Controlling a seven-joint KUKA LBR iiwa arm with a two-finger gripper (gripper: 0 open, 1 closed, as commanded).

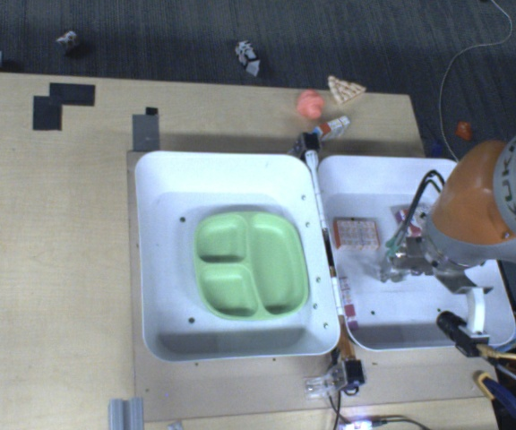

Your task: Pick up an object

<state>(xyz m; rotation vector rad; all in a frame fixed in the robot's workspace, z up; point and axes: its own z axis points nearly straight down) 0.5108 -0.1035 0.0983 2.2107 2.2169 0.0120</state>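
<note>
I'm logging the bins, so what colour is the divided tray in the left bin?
Light green: the divided tray shows best in the camera view.

Robot lab bench with a fixed test rig

A pale wooden bench [52, 267] carries two shallow white bins [164, 240] set side by side near its right edge, with black tape patches [61, 104] at its far left corner, a grey and orange industrial arm [486, 209] reaching in from the right, loose cables [473, 56] trailing over dark carpet [195, 16] beyond the far edge, and small props scattered there.
</note>
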